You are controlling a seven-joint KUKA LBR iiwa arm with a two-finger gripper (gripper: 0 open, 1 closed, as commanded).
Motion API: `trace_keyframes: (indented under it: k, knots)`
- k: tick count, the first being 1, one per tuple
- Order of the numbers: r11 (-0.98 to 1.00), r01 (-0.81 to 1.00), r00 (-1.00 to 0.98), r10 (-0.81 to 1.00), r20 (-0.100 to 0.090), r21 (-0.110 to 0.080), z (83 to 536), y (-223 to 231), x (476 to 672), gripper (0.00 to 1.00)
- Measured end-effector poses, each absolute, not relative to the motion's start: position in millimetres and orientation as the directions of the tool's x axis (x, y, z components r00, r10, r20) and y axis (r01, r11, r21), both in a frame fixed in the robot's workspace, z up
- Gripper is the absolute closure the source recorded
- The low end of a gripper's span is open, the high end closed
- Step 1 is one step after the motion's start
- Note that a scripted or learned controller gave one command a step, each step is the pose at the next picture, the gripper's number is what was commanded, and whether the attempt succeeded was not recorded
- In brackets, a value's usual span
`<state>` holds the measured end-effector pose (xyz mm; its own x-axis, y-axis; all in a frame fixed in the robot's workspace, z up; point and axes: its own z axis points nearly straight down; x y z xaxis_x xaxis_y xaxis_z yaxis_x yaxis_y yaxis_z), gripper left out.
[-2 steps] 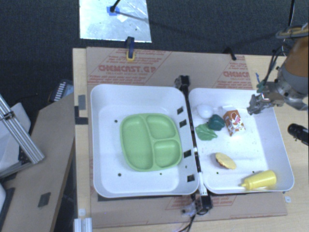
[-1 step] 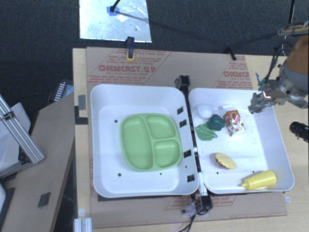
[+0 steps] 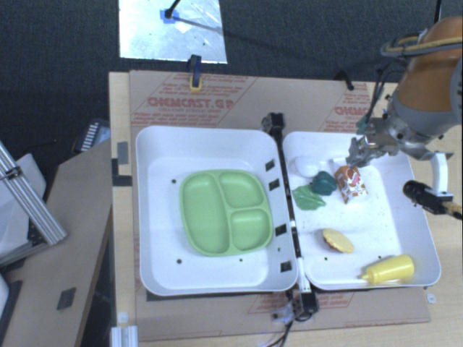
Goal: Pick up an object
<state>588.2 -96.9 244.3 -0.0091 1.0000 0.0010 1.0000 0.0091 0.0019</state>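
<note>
Bench on dark carpet
A foil sheet (image 3: 172,19) lies on the carpet (image 3: 58,35) behind the cardboard-topped bench (image 3: 217,96).

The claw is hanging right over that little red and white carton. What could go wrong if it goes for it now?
The gripper sits above the carton's upper end, not its middle, so the carton might tip or slip away. The teal object lies close beside it on the left and could get nudged or pinched too. The white object is also near and might be bumped.
</note>
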Motion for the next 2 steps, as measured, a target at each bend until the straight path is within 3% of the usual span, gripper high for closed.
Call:
trace_keyframes:
  k: [1, 2]
  knots:
    - [0.011, 1.0, -0.011, 1.0, 0.002, 0.003, 248, -43, 596.5, 1.0]
    - [0.01, 1.0, -0.01, 1.0, 0.002, 0.002, 253, 9, 592.2, 1.0]
